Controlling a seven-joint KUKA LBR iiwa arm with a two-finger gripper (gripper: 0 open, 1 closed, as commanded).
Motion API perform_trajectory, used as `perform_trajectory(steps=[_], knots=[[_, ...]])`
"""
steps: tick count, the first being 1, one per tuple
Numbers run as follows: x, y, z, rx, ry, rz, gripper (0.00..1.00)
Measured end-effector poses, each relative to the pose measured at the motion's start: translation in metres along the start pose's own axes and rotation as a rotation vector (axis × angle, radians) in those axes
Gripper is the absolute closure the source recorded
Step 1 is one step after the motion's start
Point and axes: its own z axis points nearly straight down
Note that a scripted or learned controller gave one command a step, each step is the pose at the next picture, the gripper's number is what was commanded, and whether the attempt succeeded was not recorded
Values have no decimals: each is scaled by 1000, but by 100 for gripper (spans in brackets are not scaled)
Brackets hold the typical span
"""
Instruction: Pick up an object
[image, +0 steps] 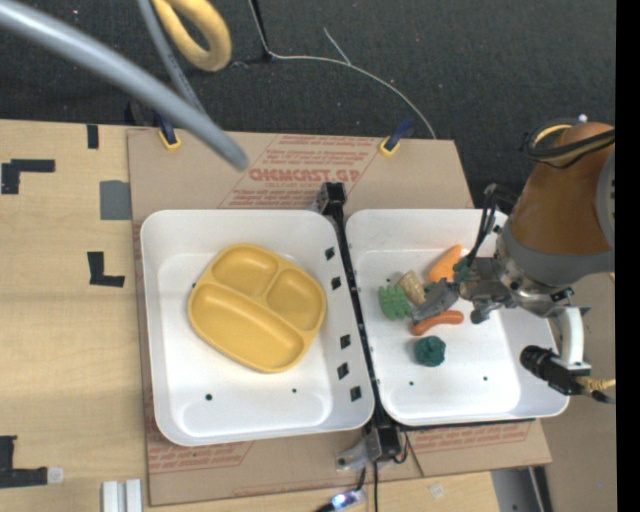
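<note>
My gripper (437, 296) is down in the right bin (500, 400) among the toy food, fingers near the orange carrot (445, 265) and red piece (440, 321), though I cannot tell whether they grip anything, so the pick looks unfinished.

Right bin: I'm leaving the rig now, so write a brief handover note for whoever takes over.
Claw: low in the right bin, among the small items; I cannot tell if it is open or shut, and nothing is visibly held.
Things: the orange carrot-like piece, green leafy piece, orange-red stick and dark green lump all lie in the right bin. The yellow divided plate lies in the left bin.
Done: the arm has reached the cluster.
Left: grasp one item and lift it.
</note>
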Motion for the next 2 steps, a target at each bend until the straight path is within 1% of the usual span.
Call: perform_trajectory(steps=[1,2], knots=[[0,2,-4,-9,-1,-3,0],[-7,7,54,-3,-1,-1,0]])
